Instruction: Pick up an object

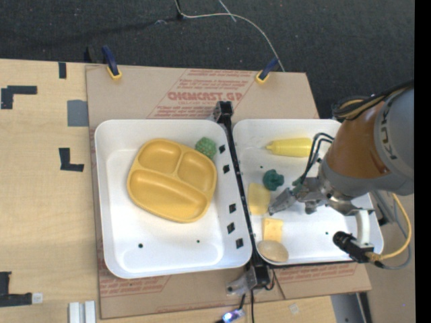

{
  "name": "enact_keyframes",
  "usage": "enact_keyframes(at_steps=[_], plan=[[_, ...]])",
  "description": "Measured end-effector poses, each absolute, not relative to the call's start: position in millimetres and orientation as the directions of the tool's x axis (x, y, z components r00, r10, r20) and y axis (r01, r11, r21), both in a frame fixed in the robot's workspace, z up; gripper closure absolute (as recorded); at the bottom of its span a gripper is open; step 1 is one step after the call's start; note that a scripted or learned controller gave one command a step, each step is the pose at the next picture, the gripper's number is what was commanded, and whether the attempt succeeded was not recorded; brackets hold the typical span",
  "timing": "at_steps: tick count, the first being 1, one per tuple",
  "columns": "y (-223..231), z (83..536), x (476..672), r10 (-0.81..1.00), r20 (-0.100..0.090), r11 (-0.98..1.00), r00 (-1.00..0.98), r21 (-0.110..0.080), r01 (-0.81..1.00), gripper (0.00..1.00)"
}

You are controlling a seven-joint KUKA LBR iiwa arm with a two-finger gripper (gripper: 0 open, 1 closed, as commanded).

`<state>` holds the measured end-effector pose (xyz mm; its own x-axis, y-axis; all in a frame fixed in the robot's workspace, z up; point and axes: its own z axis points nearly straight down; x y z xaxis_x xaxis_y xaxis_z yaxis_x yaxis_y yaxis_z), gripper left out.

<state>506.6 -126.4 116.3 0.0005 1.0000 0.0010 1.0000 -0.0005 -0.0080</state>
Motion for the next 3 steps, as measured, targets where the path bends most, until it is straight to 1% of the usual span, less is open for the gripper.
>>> enact_keyframes(at_steps=[1,2,3], plan=[[-126,83,506.6,1.000,-0.001,0.001,-0.001,-0.001,1.000,0.00],[-126,95,507.2,1.000,-0.002,0.001,-0.001,0.001,1.000,1.00],[-122,138,508.5,1.000,0.000,0.001,-0.001,0.001,1.000,1.00]])
